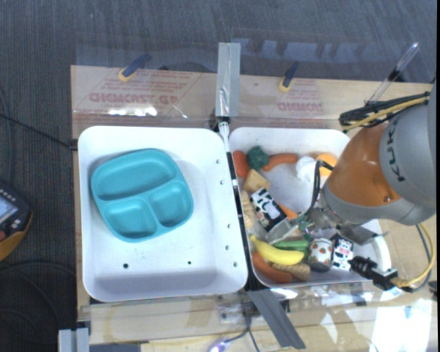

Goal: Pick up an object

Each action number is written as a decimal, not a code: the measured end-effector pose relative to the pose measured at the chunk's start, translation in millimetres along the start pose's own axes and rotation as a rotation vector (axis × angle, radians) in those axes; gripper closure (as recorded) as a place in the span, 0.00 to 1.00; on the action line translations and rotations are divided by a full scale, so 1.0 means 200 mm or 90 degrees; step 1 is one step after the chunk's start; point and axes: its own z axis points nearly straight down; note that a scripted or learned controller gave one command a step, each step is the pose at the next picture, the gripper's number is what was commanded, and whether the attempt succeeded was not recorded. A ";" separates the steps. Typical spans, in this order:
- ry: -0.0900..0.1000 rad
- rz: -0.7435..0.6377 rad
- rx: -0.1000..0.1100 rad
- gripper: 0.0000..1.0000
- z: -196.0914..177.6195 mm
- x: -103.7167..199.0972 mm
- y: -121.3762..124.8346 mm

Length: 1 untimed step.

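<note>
The gripper (302, 229) is down among the toys at about five o'clock in the right bin (367, 288), beside the banana (277, 254); nothing looks lifted, and I cannot tell its grip state

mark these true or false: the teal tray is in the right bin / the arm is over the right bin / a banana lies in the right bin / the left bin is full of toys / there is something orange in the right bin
1. The teal divided tray is in the right bin. False: it lies in the left bin.
2. The arm is over the right bin. True.
3. A yellow banana lies in the right bin. True, near its front edge among other toys.
4. The left bin is full of toys. False: the teal divided tray is what lies in it; the toys are piled in the right bin.
5. There is something orange in the right bin. True: an orange carrot-like toy lies near its back wall.
</note>
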 end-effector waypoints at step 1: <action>0.001 0.008 0.006 0.00 0.01 0.01 0.09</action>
